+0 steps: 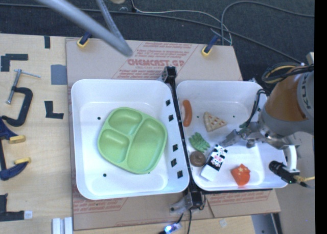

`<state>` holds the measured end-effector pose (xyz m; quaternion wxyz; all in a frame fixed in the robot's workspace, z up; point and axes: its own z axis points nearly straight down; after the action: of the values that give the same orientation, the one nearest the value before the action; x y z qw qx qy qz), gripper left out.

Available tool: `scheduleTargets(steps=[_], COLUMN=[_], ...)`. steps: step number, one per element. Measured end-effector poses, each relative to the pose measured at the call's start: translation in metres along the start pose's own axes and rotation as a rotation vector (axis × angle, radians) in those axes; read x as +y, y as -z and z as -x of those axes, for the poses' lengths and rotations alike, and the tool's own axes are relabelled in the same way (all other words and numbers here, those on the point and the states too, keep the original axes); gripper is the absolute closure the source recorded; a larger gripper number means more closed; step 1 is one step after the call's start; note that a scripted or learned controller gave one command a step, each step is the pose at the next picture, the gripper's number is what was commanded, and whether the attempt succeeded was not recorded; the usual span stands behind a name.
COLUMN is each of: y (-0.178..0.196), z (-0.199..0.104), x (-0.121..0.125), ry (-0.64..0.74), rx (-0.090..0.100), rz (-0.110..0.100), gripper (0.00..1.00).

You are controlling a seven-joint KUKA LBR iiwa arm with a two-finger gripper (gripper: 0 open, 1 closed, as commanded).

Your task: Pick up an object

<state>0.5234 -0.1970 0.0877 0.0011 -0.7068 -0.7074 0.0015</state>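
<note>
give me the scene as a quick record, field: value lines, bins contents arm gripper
left bin: green divided plate
right bin: sausage, pizza slice, green leafy toy, brown round piece, black-and-white carton, red strawberry
arm: reaching in over the right bin from the right
gripper: low over the right bin, just right of the carton, nothing seen between its fingers
bench: black clamps at the left edge
</note>
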Motion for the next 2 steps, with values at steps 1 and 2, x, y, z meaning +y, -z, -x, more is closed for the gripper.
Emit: scheduleTargets(steps=[1, 2], y=[-0.002, 0.009], z=[0.000, 0.000], x=[0.000, 0.001], ry=[0.000, 0.000], rx=[-0.001, -0.003], rz=[0.004, 0.006], gripper=[0.00, 1.00])
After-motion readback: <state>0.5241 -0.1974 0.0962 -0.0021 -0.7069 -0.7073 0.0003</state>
